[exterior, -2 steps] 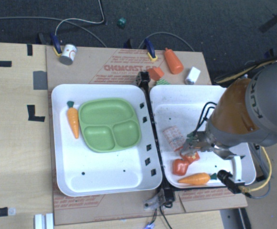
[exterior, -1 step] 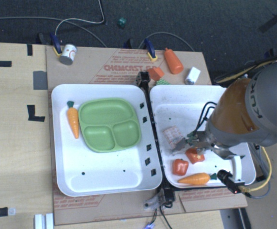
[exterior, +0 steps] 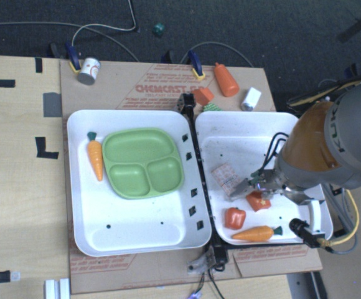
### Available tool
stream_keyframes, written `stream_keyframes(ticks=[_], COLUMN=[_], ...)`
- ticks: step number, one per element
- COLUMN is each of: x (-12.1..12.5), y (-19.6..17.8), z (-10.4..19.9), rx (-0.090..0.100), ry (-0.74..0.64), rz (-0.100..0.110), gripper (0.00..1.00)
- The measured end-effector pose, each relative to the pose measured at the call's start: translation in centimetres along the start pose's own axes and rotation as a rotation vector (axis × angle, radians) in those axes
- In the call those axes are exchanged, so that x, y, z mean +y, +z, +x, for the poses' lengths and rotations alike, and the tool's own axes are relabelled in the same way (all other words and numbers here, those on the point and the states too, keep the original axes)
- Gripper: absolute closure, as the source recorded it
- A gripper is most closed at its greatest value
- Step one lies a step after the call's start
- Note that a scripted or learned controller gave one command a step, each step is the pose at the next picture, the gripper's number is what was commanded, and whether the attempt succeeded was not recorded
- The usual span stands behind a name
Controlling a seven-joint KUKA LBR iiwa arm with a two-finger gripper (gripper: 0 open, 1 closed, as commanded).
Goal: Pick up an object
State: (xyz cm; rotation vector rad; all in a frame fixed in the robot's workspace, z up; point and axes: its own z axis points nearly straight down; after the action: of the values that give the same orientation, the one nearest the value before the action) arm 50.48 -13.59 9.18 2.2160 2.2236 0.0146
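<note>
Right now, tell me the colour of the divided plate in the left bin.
Light green: the divided plate, seen best in the camera view.

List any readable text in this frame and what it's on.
"CHEMCAST": red print on the cardboard sheet under the bins, readable above the left bin.
A second, smaller red line beneath it: too blurred to read.
Faint red print on the cardboard's bottom edge: unreadable.
Small can at the cardboard's top left corner: label too small to read.
Crumpled packet in the right bin: any print is blurred.
</note>
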Motion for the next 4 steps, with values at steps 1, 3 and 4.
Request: stream_keyframes(ticks=[1, 3, 4], x=[0.4, 0.3, 0.4], y=[0.0, 0.5, -0.5], z=[-2.6, -8.1, -8.0], rx=[-0.002, -0.006, -0.006], ry=[-0.002, 0.003, 0.003], rz=[-0.007, 0.007, 0.005], gripper=[0.0, 0.0, 1.0])
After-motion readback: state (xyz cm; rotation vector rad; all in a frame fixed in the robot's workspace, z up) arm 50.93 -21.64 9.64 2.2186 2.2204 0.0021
